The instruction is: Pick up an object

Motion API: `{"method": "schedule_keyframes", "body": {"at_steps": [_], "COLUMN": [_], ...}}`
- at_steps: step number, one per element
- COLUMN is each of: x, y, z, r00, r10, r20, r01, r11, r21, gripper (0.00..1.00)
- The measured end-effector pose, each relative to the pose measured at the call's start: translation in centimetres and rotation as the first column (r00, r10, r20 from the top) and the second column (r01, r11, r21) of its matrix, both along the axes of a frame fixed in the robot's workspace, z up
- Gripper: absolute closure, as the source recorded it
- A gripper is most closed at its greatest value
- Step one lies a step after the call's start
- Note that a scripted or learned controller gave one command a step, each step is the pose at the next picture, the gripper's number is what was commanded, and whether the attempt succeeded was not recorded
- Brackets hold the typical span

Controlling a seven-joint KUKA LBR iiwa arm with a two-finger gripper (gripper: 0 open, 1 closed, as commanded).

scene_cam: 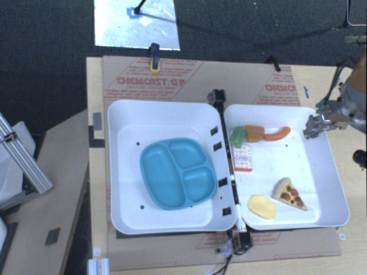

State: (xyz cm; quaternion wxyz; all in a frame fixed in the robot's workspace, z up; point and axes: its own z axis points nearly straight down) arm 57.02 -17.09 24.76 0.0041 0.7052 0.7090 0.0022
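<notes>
- The tool [314,125] sits at the right edge of the frame, over the upper right rim of the right bin [330,171]; it looks dark and small, and whether it is spread or pressed together cannot be told
- Nothing shows between its tips
- The arm [354,99] behind it enters from the right, grey, with an orange patch at the frame's edge
- Nearest the tool, in the upper part of the right bin, lies a toy carrot [267,133], its orange body pointing right, with a green leafy piece [238,136] just beside its left end
- Below those, near the bin's left wall, lies a small packet [242,157] with red and white print
- In the lower right part of the same bin lies a toy pizza slice [289,195], and just to its left a pale yellow rounded piece [262,206]
- All these things lie flat on the bin floor, well apart from the tool
- The left bin [123,153] holds a blue divided plate [176,173] with three compartments, near its middle
- Both bins rest on a brown cardboard sheet [172,79] with red lettering, on the bench [63,171]
- In the upper left of the frame a shiny square sheet [123,16] lies on dark flooring
</notes>
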Motion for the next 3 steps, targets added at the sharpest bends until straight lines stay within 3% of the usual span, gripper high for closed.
{"method": "schedule_keyframes", "body": {"at_steps": [1,3], "x": [0.1,-0.4], "y": [0.0,9.1], "z": [1.1,0.5], "r00": [1.0,1.0], "r10": [-0.001,0.004], "r20": [-0.005,-0.007], "r01": [0.001,-0.004], "r11": [1.0,1.0], "r21": [0.001,0.004], "gripper": [1.0,1.0]}}
